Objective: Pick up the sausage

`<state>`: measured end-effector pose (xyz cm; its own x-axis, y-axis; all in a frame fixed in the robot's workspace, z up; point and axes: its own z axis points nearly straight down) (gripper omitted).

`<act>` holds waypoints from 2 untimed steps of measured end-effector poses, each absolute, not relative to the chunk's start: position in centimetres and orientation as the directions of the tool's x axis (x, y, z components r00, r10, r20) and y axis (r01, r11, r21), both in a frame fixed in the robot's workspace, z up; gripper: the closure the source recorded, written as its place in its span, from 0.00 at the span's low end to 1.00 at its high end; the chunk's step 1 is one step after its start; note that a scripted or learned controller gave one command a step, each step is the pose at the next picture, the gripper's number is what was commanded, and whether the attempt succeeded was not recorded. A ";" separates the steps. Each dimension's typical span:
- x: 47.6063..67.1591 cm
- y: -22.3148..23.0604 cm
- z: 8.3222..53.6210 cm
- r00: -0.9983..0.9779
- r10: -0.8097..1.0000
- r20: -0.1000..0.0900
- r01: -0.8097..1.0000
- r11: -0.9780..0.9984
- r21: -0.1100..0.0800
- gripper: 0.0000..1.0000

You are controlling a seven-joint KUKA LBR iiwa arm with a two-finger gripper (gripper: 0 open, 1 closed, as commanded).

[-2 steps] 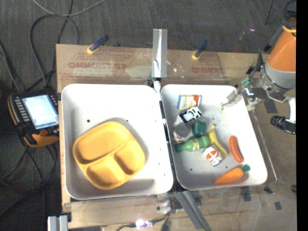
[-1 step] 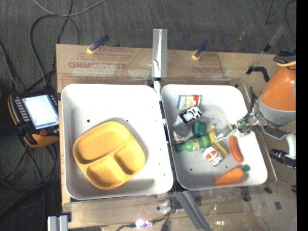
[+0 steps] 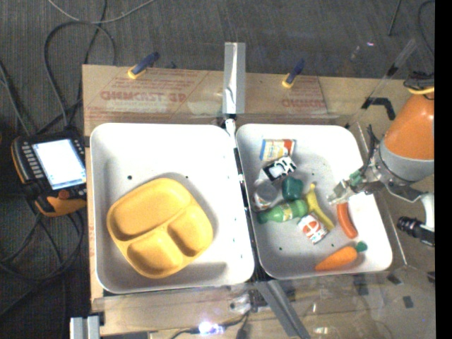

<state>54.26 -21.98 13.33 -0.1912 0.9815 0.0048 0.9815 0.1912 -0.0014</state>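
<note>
Lettering in faded red, too blurred to be read, is printed on the cardboard behind the two bins. No legible label is made out on the cans in the right bin. The sausage lies near that bin's right edge, just beneath the gripper; whether the fingers are spread cannot be told.
</note>
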 end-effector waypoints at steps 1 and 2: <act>54.2 -22.0 13.3 -0.191 0.982 0.005 0.982 0.191 -0.002 0.00; 57.0 -19.4 9.2 -0.159 0.987 0.002 0.987 0.159 0.000 0.00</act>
<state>57.01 -19.41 9.17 -0.1594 0.9872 0.0019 0.9872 0.1594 -0.0005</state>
